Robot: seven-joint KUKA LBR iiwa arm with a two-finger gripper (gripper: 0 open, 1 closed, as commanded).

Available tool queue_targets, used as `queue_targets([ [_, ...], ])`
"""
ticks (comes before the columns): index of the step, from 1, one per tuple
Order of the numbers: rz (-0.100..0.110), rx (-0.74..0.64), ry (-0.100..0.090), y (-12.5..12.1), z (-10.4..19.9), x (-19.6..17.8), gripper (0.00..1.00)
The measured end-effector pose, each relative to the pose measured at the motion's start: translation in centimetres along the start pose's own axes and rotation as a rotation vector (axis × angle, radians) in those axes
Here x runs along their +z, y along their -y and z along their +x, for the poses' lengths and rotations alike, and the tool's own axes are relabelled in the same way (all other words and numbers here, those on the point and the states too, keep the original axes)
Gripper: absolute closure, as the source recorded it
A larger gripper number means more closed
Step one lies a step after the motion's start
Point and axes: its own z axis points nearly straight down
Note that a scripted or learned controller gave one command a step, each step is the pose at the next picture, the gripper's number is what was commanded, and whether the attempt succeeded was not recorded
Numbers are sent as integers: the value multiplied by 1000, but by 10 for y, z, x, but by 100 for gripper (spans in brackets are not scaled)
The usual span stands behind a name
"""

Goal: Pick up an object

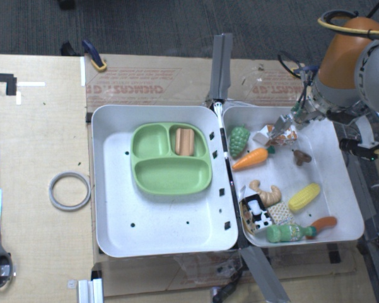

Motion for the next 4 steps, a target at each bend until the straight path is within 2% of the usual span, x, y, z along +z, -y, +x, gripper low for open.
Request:
queue_targets([
  [1,4,83,-3,12,53,-28,0],
  [2,-16,59,10,13,54,12,0],
  [3,4,-45,-3,70,89,34,0],
  [4,3,346,-1,113,4,33,0],
])
